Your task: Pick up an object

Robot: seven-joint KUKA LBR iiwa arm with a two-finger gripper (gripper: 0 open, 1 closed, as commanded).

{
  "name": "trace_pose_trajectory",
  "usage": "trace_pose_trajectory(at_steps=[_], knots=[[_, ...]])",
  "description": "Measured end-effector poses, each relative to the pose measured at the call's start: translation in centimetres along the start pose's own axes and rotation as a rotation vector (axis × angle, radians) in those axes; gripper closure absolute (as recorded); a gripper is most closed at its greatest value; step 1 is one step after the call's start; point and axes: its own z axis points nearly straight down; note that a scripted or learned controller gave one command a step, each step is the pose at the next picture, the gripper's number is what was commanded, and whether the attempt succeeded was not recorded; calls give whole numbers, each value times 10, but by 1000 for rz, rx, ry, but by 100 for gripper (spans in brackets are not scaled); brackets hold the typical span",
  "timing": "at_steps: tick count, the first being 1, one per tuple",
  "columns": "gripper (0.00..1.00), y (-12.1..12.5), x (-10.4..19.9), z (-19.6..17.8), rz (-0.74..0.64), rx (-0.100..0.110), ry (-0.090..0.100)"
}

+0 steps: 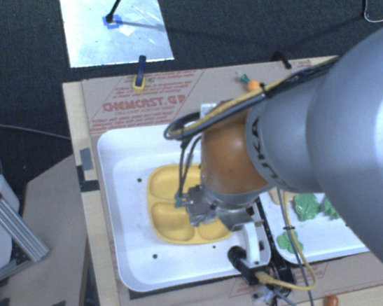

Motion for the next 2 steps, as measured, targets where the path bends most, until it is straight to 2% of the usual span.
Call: trace_pose_trajectory(at_steps=[1,2], knots=[[100,91,-11,57,1,-7,-2],[100,180,19,60,-5,1,-1]])
